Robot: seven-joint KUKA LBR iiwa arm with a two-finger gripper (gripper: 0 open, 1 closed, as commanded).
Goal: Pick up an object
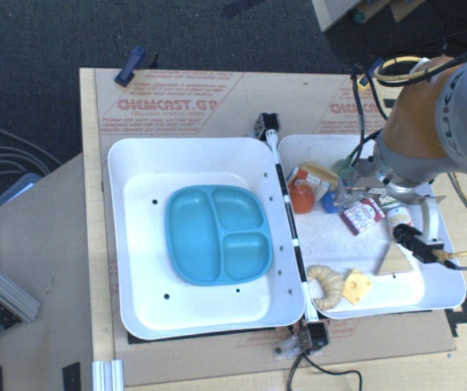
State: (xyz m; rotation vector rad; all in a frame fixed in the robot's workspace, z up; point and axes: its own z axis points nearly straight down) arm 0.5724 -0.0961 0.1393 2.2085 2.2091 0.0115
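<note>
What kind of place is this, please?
Probably a robotics lab bench: a robot arm reaches over two white bins, one holding a blue divided plate, the other small toy items, with loose cables on the floor.

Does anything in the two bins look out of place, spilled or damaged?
Nothing looks spilled or broken. The blue plate lies flat in the left bin. In the right bin small items sit in a loose heap by the hand, and a yellow wedge rests against a pale ring near the front wall.
</note>
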